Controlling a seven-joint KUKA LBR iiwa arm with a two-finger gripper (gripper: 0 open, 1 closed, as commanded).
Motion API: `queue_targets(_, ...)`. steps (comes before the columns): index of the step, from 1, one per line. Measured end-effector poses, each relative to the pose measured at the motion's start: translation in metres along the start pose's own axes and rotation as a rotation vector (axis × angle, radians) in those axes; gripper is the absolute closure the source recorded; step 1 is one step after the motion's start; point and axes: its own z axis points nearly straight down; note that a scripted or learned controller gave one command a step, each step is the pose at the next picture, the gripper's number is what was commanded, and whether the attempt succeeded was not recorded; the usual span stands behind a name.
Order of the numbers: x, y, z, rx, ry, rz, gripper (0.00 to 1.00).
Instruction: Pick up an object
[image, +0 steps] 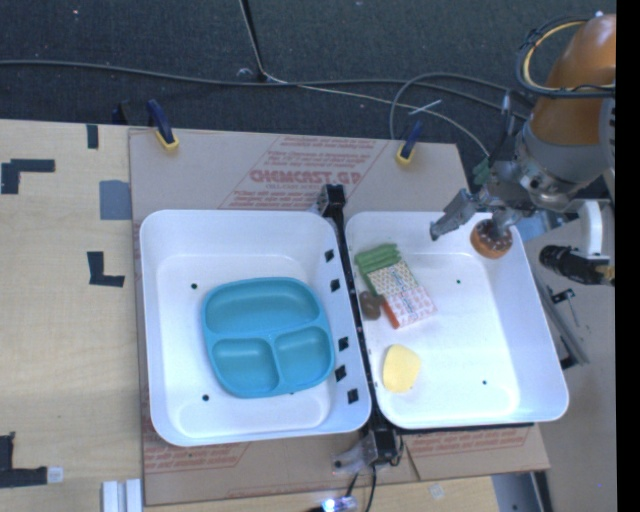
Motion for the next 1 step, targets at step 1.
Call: queue_targets(1, 0.0005, 0.0018, -0.0081, -0.013, -0.002, -0.003, 0.00)
